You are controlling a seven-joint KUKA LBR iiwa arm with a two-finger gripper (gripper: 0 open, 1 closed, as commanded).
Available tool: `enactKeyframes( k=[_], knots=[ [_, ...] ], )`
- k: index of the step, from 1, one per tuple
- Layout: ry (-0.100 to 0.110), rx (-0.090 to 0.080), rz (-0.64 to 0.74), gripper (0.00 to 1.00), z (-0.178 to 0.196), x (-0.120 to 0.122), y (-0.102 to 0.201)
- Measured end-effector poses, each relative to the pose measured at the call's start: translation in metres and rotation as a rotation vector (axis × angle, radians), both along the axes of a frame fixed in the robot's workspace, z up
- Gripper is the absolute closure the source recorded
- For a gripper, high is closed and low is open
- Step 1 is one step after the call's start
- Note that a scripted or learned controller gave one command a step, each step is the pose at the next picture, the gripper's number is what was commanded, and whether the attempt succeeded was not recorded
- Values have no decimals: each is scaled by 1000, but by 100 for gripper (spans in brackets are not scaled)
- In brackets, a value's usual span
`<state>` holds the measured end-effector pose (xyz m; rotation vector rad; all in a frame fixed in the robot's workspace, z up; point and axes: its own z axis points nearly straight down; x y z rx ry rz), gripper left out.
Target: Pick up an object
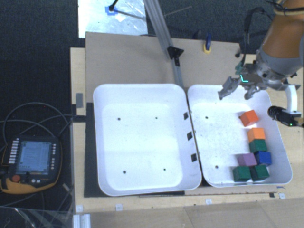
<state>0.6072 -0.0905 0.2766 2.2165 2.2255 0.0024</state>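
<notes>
My gripper [237, 90] hangs over the back of the right bin [213, 127], its two grey fingers spread open with nothing between them. An orange block [248, 118] lies tilted just in front of it and to the right. Along the bin's right side runs a column of blocks: another orange one [256, 134], a dark green one [258, 145], a blue one [263, 157] and a purple one [246, 159]. Two green blocks [242, 174] [259, 173] sit in the near right corner.
The left bin [102, 127] stands beside the right one, joined by black clips [189, 135]. A slanted metal pole [159, 20] rises behind the bins. A teach pendant [31, 163] lies on the floor at the left. The arm's orange band [285, 30] is at top right.
</notes>
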Motion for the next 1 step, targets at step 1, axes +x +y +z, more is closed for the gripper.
enactKeyframes(
  k=[1],
  knots=[
    [7, 0, -3, 0, -61, -5, -3]
  ],
)
